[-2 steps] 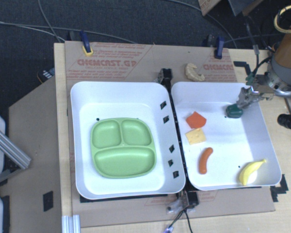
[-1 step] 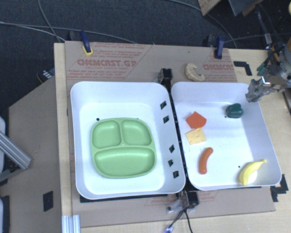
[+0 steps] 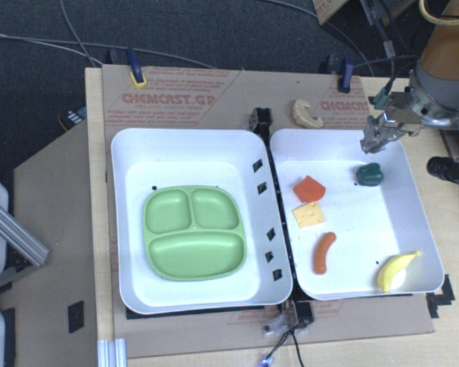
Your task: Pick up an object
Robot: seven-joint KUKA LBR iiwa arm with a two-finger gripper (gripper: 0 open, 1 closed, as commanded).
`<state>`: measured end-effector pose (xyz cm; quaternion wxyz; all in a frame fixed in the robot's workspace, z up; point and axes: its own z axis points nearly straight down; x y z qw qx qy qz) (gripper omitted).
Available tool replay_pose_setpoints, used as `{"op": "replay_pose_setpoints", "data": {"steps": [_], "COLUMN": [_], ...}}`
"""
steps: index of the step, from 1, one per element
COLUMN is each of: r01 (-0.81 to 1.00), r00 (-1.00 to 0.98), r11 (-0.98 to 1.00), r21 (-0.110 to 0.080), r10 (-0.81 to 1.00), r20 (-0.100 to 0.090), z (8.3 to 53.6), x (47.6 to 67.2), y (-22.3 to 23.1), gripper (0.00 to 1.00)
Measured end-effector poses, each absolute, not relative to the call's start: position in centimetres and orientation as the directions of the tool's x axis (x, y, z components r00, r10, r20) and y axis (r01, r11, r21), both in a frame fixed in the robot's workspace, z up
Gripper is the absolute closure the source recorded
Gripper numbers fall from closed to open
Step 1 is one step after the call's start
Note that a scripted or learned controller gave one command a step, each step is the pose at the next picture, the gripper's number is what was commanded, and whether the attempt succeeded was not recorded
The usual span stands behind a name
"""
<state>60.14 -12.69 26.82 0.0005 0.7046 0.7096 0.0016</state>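
The gripper [image 3: 376, 138] hangs over the right bin [image 3: 421, 205] near its far rim; I cannot tell how it is set. The dark green pepper [image 3: 369, 175] lies just at its 6 o'clock, compact, nearest of 5 toys.

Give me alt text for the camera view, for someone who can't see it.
A robot gripper hangs above a dark green object in the right bin, which also holds an orange piece, cheese wedge, sausage and banana. The left bin holds a green divided tray.
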Motion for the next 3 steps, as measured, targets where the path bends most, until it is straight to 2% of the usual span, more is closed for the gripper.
{"op": "replay_pose_setpoints", "data": {"steps": [2, 3], "r01": [1.000, 1.000], "r00": [-0.006, -0.006], "r11": [0.006, 0.006], "r21": [-0.003, 0.002], "r10": [1.000, 1.000], "r20": [0.003, 0.002], "z": [24.2, 24.7], "x": [61.3, 62.2], "y": [-1.5, 3.2], "gripper": [1.00, 1.00]}}
